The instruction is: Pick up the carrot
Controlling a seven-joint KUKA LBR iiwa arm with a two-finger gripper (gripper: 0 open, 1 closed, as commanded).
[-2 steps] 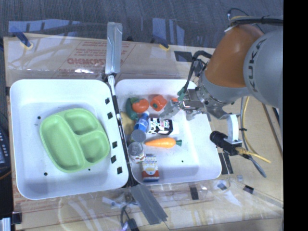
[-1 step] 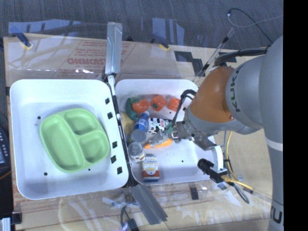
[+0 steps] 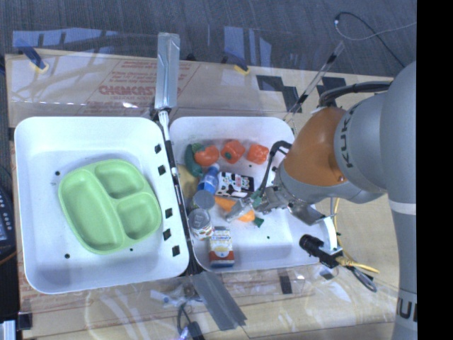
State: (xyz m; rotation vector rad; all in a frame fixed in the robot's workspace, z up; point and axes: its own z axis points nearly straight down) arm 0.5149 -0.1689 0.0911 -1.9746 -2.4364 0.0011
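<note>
Bench top is tan, with two white bins side by side; grey carpet beyond. Left bin (image 3: 42, 154) holds a green divided plate (image 3: 110, 204). Right bin (image 3: 283, 250) is cluttered: tomatoes (image 3: 232, 150) along the far side, a blue bottle (image 3: 207, 180), a black-and-white carton (image 3: 234, 183), a can (image 3: 201, 223), a small box (image 3: 221, 246).

Carrot (image 3: 233, 210) lies mid-bin, orange, between the carton and the box. Gripper (image 3: 256, 207) sits low, right at the carrot's right end; can't tell if it's released or clenched, and nothing shows the carrot grasped.

Looks like the grasp step. Next: close on the carrot, lift straight up.

Room is tight on the left, with bottle and can near. Right bin floor nearer the arm is open.
</note>
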